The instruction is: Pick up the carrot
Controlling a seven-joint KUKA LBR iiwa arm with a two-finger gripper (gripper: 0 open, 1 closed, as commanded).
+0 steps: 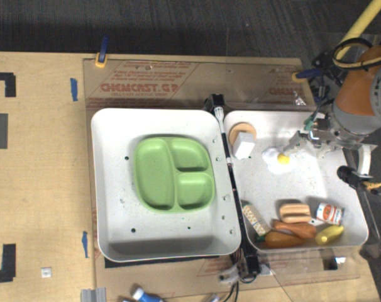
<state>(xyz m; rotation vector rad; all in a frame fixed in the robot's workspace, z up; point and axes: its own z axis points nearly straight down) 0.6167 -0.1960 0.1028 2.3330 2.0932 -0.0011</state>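
Two white bins are set side by side on the bench (39, 187). A green divided plate (175, 173) is seen in the left bin (115, 231). The carrot (290, 234) is found at the near edge of the right bin (329, 175), under a hot dog (295, 211) and beside a banana (329, 234). The pincer (303, 136) is positioned at the far right corner, well apart from the carrot; whether it is wide or narrow cannot be told.

robot lab: taped cardboard bench (46, 187), two white bins (109, 168), cables (341, 49).
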